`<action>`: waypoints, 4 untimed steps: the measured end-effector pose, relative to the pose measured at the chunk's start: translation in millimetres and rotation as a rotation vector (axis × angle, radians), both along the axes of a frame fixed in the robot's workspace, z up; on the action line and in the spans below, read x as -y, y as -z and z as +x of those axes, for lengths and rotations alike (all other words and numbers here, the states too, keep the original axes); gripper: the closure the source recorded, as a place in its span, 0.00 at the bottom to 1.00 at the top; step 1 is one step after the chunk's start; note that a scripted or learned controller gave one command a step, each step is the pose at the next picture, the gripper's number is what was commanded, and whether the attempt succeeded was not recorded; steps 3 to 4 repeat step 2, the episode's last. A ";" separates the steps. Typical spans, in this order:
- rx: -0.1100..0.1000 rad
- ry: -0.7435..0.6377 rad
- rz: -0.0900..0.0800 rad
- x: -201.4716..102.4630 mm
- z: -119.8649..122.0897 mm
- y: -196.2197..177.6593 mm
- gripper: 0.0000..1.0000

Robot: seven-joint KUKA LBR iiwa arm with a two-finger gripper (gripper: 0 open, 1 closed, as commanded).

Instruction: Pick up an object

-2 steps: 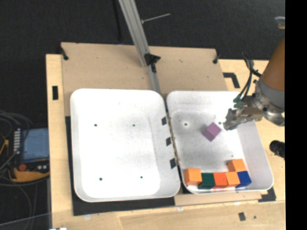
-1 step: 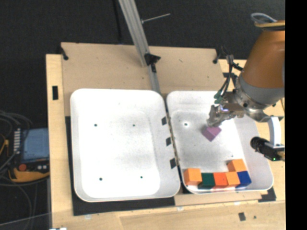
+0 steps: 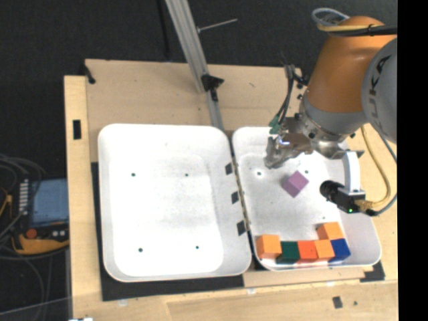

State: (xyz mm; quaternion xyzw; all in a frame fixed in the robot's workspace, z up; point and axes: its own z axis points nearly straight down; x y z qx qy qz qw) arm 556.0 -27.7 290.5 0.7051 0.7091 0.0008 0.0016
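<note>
Two white bins sit side by side on the worktop [image 3: 80, 179], and the right bin [image 3: 257, 179] is the landmark here. Its floor carries everything loose: a purple cube [image 3: 295, 183] near the middle, tilted on a corner or at least turned askew to the bin walls, and a row of blocks [image 3: 304, 248] packed against the near wall, orange, green, orange-red, orange and blue, with one more orange block stacked or set just behind at the row's right end. The left bin [image 3: 164, 199] adjoins the right bin's left wall.

The gripper [image 3: 277, 154] hangs over the far half of the right bin, just beyond and left of the purple cube. Its tip is a dark metallic blur against the white floor, so I cannot tell how far the fingers stand apart, and nothing can be seen between them. The cube lies free on the bin floor, near the gripper but apart from it.

The cube seems the likeliest target: it stands alone with clear floor around it, whereas the row is crowded against the wall, leaving little room for fingers. My guess is that the arm [image 3: 348, 72] is poised for a descent, though its aim appears slightly off the cube.
</note>
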 end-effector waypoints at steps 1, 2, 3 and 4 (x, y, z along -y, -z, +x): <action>-0.006 0.000 0.001 -47.8 14.3 21.8 1.00; -0.002 0.000 0.001 -97.9 34.1 38.7 1.00; -0.002 0.000 0.001 -97.9 34.1 38.7 1.00; -0.002 0.000 0.001 -97.9 34.1 38.7 1.00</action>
